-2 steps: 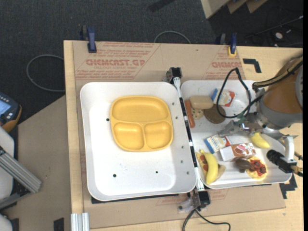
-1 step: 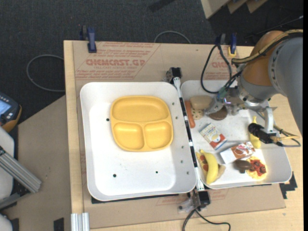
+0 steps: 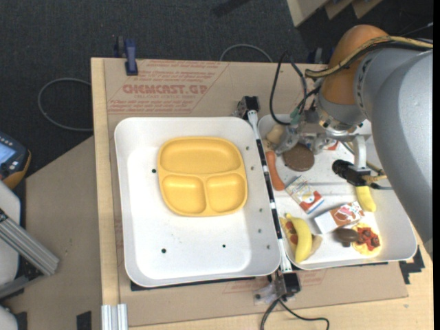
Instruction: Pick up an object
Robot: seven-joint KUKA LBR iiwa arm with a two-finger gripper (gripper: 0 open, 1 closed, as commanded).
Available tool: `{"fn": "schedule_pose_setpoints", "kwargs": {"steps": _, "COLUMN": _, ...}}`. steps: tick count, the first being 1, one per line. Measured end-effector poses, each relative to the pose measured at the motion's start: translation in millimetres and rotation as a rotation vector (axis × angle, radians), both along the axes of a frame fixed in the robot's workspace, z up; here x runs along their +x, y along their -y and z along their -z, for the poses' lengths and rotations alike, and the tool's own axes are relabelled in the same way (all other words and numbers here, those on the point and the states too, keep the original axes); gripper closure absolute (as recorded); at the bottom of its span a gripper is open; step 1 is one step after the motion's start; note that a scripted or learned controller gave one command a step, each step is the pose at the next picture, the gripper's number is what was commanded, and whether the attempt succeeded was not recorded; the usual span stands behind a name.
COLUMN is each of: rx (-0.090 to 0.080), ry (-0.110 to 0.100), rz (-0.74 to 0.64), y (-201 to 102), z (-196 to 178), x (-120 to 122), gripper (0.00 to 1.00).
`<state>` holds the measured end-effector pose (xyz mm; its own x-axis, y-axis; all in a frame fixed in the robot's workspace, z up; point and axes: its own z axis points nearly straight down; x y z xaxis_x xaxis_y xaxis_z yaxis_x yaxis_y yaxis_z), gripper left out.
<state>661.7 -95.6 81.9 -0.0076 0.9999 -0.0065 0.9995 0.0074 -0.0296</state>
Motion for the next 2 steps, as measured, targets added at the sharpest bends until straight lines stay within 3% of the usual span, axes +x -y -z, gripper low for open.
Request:
{"fn": "schedule_pose_setpoints", "kwargs": {"steps": 1, "rx": 0.005, "ry": 0.023, "rz": 0.017, "y": 58.9, "z": -8.3, "x": -106.0, "gripper": 0.00}}
{"fn": "schedule_pose_setpoints", "kwargs": {"steps": 2, "rx": 0.010, "ry": 0.025, "rz": 0.007, "y": 2.7, "z": -2.3, "x": -161.3, "gripper": 0.00}}
